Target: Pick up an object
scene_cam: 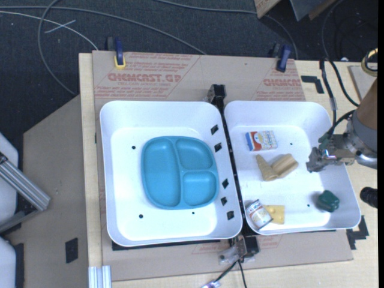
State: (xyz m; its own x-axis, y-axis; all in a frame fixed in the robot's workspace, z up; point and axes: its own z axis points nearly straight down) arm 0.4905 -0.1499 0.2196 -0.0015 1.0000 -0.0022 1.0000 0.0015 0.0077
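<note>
A: Objects for picking all lie in the right bin [300, 114]: a small white carton [261, 140] with a red and blue label, a tan wooden block [276, 166], a small can [258, 215] touching a yellow piece [276, 213], and a dark green lump [328, 201].

B: And the claw [318, 160]?

A: It sits over the bin's right side, near the block but apart from it. Whether it is released or clenched I cannot tell, and nothing shows in it.

B: So how far along?

A: I judge 0 of 5 things lifted, so the grasp itself is left. The left bin [117, 161] bears a blue divided plate [179, 172].
</note>
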